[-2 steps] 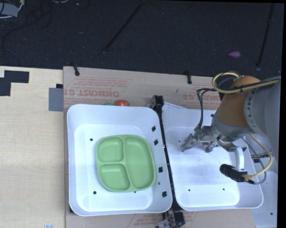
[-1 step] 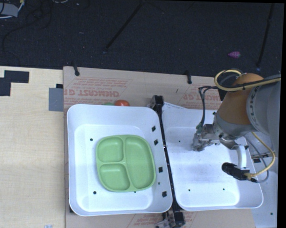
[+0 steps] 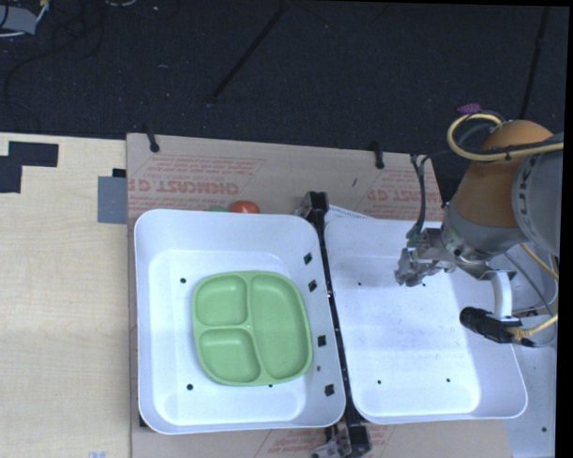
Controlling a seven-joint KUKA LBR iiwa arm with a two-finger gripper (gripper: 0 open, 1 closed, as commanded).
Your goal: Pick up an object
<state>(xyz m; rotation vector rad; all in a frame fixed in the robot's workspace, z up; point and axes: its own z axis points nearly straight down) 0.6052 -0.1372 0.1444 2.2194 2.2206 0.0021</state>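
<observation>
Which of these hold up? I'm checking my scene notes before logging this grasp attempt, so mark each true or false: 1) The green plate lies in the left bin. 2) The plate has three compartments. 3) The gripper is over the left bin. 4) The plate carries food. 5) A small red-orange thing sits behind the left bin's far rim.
1) True: the green plate lies in the left bin.
2) True: two smaller sections and one long one.
3) False: the gripper is over the right bin, near its far side.
4) False: its compartments show bare green.
5) True: a red-orange thing sits just beyond that rim, on the cardboard.
</observation>
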